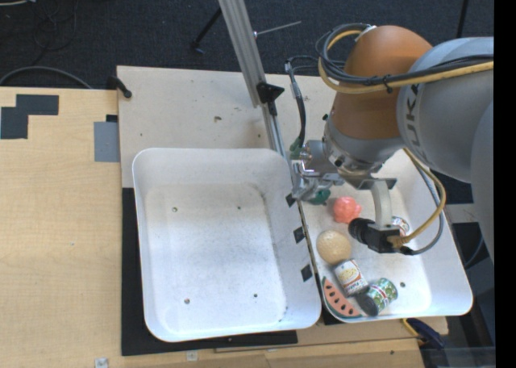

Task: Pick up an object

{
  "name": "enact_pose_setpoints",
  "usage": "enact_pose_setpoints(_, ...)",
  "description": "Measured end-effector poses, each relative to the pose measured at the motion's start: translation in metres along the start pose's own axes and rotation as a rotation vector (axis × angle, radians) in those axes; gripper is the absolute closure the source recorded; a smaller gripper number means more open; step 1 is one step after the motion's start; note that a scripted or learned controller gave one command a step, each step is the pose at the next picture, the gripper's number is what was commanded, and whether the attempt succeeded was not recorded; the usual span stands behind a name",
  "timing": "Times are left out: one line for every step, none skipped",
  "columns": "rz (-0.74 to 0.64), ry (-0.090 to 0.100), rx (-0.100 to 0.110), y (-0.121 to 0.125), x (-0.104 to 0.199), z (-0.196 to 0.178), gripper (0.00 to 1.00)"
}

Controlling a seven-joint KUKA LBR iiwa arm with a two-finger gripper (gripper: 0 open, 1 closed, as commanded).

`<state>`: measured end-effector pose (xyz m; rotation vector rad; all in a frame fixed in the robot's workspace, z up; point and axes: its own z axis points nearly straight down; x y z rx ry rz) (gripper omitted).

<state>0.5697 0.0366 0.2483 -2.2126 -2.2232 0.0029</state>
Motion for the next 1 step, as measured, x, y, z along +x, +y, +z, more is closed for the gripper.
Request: enact_pose_setpoints(0.0,0.0,-0.001,-0.0064,0.0514,-0.0016,1.0)
